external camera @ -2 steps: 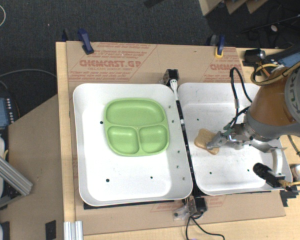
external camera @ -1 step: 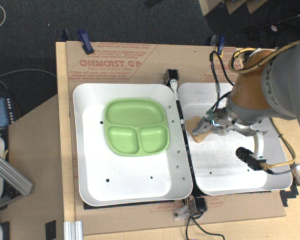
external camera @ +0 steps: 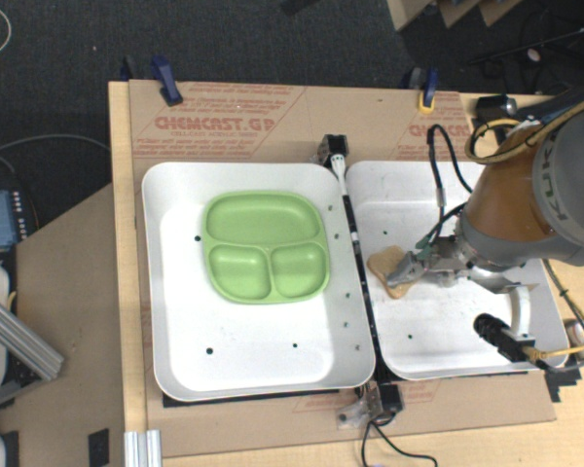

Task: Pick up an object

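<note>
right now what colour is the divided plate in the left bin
Light green, all three compartments of the divided plate; it shows best in the camera view from above.

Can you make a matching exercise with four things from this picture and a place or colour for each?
Things:
1. plate
2. hand
3. clamp
4. band

Descriptions:
A. blue, at the board's far edge
B. orange, on the arm
C. green, in the left bin
D. over the right bin, at a tan object

Pairs: 1-C, 2-D, 3-A, 4-B
</note>
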`<state>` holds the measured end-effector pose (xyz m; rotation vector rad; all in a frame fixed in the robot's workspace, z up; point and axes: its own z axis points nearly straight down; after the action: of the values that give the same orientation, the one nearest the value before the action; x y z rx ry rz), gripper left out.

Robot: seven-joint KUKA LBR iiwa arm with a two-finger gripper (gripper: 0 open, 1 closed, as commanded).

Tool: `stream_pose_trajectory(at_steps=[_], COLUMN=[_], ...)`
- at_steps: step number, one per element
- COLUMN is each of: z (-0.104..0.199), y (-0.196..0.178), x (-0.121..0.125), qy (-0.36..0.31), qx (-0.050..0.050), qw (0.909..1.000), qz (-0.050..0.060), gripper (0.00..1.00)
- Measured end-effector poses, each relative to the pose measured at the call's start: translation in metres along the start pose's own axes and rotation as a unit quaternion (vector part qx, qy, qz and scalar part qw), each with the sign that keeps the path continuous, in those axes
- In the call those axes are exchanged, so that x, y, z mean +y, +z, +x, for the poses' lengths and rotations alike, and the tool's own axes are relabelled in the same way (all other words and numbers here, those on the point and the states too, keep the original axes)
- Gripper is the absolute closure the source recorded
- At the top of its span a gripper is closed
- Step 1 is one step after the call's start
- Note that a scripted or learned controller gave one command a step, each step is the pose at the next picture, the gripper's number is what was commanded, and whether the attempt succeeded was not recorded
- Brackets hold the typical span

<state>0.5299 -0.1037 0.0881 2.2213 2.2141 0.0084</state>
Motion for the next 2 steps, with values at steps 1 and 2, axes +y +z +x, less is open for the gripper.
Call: stream_pose_trajectory(at_steps=[1, 2], z=[0.039, 0.138], y=[-0.131, -0.296], x=[-0.049, -0.047], qy=[-0.004, -0.008], qx=[0.0, 0.003], qw=[1.0, 0.9999], qz=[-0.002, -0.006], gripper=[0.0, 0.0])
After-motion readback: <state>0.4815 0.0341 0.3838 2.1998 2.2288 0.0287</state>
